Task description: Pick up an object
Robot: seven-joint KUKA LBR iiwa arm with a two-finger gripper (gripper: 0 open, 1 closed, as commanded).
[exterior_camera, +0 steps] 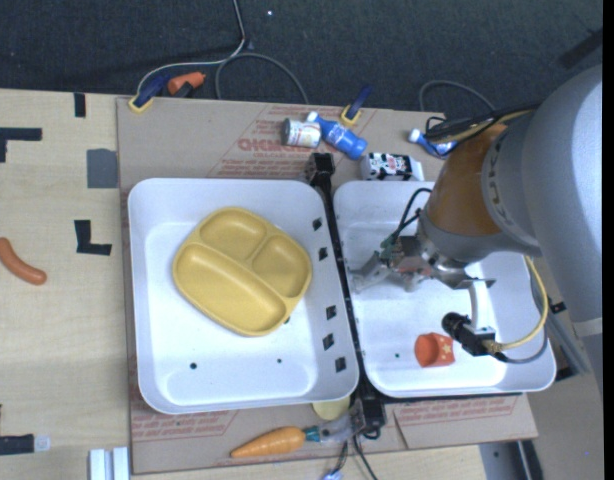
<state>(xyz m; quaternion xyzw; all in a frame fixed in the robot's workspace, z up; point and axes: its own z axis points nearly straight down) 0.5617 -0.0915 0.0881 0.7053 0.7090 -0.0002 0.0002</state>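
A small red-orange object [434, 349] lies near the front of the right white bin [517, 376]. My gripper [375, 264] is down inside that bin near its left wall, up and to the left of the red-orange object and apart from it. The grey arm with its orange band [467, 193] comes in from the right and covers the bin's back right part. Nothing shows in the gripper's grasp. A yellow divided plate [243, 268] rests in the left white bin [157, 368].
Outside the bins, a carrot [270, 442] lies at the front edge, an orange sausage [20, 261] at the far left, and a blue-and-white bottle [327, 133] with a small black-and-white item [392, 166] at the back. A black divider [337, 298] runs between the bins.
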